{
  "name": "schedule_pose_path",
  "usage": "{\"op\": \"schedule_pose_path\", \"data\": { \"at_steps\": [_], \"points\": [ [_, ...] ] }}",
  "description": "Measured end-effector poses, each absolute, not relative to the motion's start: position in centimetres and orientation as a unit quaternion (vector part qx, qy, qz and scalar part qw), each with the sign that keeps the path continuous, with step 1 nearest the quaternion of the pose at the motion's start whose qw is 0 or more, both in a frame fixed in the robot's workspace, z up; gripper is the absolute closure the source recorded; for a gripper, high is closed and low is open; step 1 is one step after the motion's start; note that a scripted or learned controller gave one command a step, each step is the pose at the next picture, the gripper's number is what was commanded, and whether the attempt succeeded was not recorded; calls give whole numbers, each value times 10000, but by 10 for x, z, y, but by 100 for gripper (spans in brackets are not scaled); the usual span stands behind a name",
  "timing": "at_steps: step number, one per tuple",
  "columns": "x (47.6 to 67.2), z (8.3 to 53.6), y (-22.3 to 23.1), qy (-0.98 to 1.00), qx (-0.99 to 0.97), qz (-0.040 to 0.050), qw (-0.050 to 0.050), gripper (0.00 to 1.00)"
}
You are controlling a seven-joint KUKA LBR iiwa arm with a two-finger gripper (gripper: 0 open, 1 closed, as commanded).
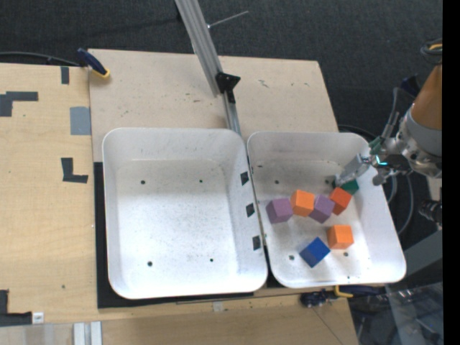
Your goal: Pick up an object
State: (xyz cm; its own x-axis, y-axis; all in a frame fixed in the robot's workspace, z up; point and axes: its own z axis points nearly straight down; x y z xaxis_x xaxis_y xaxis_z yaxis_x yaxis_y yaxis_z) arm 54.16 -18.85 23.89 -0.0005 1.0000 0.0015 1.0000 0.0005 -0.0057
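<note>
Camera view: claw (pixel 350 172) over the right bin (pixel 287 149), near its right wall, arm coming in from the right. Can't tell how wide the claw stands; nothing seen between its tips. Green block (pixel 350 187) just below the claw tip, touching or nearly so. Orange-red block (pixel 340 199) right under that. Purple block (pixel 323 207) and orange block (pixel 304 202) below-left of the claw, side by side; second purple block (pixel 279 210) further left. Another orange block (pixel 341 236) well below the claw, blue block (pixel 314 252) below-left of that. Left bin (pixel 115 192) far left of the claw, on the table (pixel 43 214).
</note>
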Motion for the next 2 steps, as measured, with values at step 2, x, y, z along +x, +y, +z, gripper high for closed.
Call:
{"op": "schedule_pose_path", "data": {
  "at_steps": [2],
  "points": [
    [535,179,-189,-7073,-7069,23,33,0]
  ]
}}
